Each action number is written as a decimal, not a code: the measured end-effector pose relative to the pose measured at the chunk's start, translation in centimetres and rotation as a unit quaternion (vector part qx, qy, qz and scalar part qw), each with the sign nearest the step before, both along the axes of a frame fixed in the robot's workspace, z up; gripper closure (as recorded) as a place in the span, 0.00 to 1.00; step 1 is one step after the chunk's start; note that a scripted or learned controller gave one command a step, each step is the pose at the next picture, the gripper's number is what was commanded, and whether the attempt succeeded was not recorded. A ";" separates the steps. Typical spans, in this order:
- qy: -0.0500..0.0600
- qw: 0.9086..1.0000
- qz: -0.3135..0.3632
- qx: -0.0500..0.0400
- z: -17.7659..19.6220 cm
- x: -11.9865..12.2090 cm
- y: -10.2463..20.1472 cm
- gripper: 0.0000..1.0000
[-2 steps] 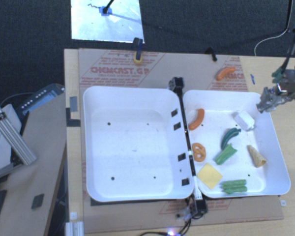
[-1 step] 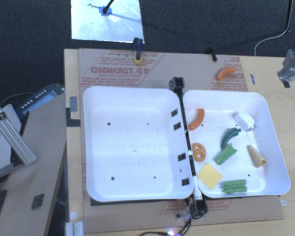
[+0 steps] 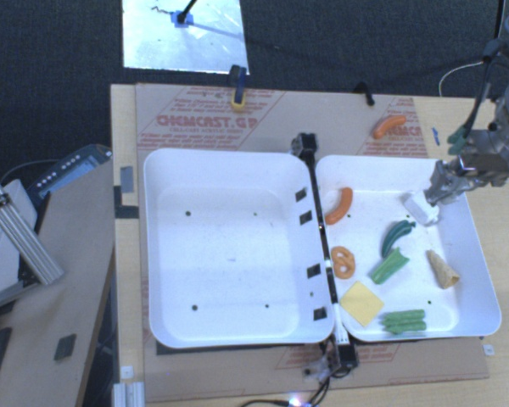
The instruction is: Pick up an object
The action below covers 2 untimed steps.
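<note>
Gripper (image 3: 433,195): over the right bin's far right corner; I cannot tell its state; a small white piece (image 3: 421,209) lies right at its tip
Right bin (image 3: 483,308): orange sausage (image 3: 338,205) near its far left corner; pretzel (image 3: 343,261) by the left wall; yellow cheese slice (image 3: 361,303) at the near left; green beans (image 3: 404,320) along the near edge; dark green pepper (image 3: 397,235) and green pod (image 3: 389,266) mid-bin; cone (image 3: 443,269) near the right wall
Left bin (image 3: 157,253): white, beside the right one
Bench (image 3: 263,113): a second sausage (image 3: 388,126) lies beyond the right bin's far edge

Tool (image 3: 424,209) hovers over right bin (image 3: 479,253) beside dark-green pepper (image 3: 397,234).
</note>
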<state>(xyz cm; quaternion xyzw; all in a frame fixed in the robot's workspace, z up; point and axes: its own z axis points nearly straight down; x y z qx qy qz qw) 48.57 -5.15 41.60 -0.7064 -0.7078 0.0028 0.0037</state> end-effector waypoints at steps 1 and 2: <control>-0.012 1.000 0.004 0.000 12.5 0.1 6.4 1.00; -0.006 1.000 0.001 0.000 11.9 0.5 6.8 1.00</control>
